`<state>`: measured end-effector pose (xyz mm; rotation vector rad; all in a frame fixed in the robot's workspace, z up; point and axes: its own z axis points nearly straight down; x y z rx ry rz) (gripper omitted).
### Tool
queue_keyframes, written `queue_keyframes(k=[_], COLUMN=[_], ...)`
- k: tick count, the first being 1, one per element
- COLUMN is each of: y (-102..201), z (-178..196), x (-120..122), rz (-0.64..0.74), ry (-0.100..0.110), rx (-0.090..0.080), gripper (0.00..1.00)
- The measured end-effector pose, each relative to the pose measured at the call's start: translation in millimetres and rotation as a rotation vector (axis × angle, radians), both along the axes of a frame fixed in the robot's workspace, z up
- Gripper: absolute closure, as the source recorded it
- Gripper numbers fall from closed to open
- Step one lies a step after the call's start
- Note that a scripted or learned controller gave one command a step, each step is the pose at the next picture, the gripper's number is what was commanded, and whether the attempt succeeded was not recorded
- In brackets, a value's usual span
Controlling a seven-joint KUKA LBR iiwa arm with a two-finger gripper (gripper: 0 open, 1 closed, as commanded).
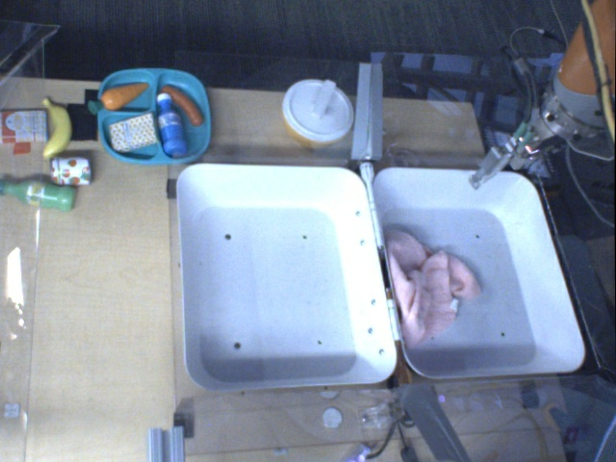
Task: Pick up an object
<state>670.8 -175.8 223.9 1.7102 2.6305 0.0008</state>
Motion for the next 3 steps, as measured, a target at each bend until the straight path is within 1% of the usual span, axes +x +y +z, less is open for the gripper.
queue_keyframes(k=[1, 2, 3], y=[-13, 58, 59], z=[-68, -130, -121], x=[-72, -100, -98], rz=[0.135, 0.074, 0.076], ry=[0.005, -0.008, -0.008], rx=[0.002, 0.000, 0.002], gripper=[0.00, 0.00, 1.00])
